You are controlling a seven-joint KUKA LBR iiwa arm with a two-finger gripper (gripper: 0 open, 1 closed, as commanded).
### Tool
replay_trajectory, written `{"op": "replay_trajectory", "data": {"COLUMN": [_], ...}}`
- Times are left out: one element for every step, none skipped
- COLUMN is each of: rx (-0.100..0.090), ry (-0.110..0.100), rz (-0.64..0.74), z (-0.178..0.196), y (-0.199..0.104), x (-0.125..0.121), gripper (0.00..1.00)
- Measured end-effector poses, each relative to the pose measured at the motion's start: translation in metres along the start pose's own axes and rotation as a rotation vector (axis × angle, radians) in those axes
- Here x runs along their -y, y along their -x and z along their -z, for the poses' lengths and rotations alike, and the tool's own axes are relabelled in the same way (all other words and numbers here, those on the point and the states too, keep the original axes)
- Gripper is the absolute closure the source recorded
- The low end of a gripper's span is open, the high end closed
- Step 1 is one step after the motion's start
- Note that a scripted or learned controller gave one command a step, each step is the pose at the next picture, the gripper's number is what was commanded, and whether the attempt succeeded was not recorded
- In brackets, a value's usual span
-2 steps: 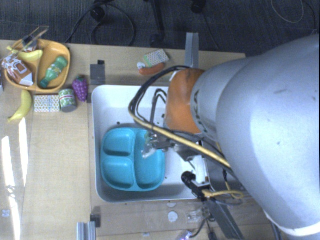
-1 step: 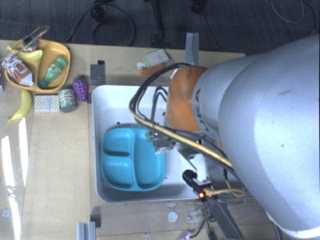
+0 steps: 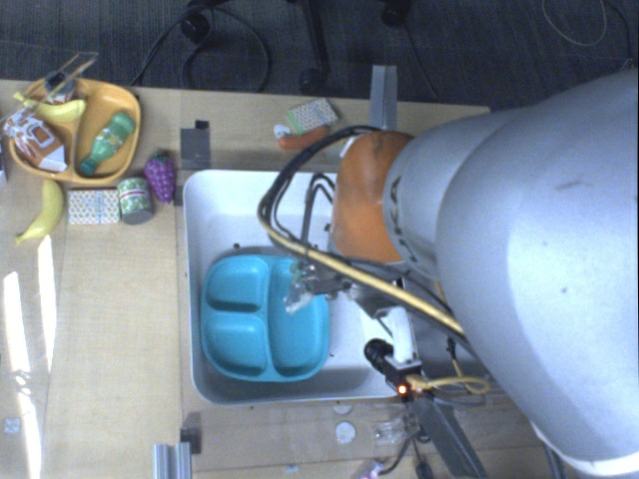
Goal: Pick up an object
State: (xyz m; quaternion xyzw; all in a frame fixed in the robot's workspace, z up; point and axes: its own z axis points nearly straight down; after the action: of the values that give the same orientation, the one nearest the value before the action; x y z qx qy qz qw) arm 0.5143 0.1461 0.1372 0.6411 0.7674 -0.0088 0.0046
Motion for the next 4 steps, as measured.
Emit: {"op": "replay_trajectory", "data": {"rx": [0.000,0.000,0.000,-0.018], "ry": [0.000,0.000,-0.001,0.010], "rz": [0.004,0.004,0.009,0.144], "z": [0.009,0.009,0.017,0.071], "y": [0.000,0.000,0.000,-0.085], "x": [-0.001,-0.001,-0.002,0.002], "gripper": [1.00,0.00,1.00,1.00]}}
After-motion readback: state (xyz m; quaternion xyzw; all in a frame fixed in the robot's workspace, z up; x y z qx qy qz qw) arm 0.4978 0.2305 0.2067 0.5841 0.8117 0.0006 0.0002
